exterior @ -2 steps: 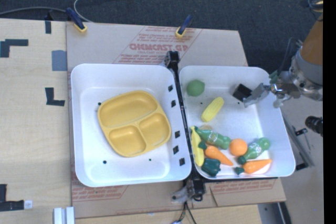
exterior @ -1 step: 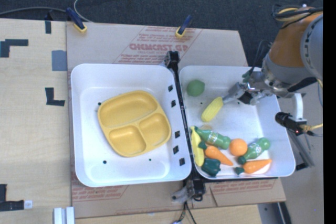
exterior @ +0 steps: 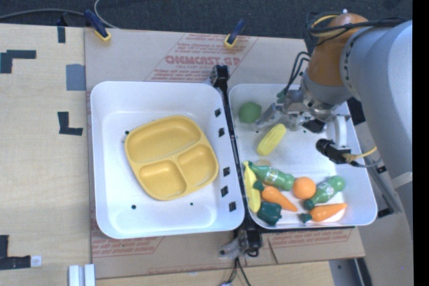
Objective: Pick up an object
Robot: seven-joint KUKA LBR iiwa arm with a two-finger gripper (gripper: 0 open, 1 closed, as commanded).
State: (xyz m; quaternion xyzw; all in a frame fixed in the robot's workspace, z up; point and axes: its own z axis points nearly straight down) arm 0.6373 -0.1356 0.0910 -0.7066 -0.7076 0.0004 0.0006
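My gripper (exterior: 278, 118) hangs low over the back of the right bin (exterior: 355, 174), under the grey arm with its orange band. A yellow corn cob (exterior: 271, 139) lies just in front of it, close to or touching it. A green round fruit (exterior: 250, 112) sits just to its left. Nothing shows as lifted off the bin floor. The wrist hides part of the gripper.
Along the right bin's front lie a green cucumber (exterior: 275, 177), an orange (exterior: 304, 187), two carrots (exterior: 278, 198) (exterior: 328, 212), a green bottle (exterior: 327, 189), a banana (exterior: 251, 187) and a dark green pepper (exterior: 269, 213). The left bin (exterior: 107, 144) holds a yellow divided plate (exterior: 171, 156).
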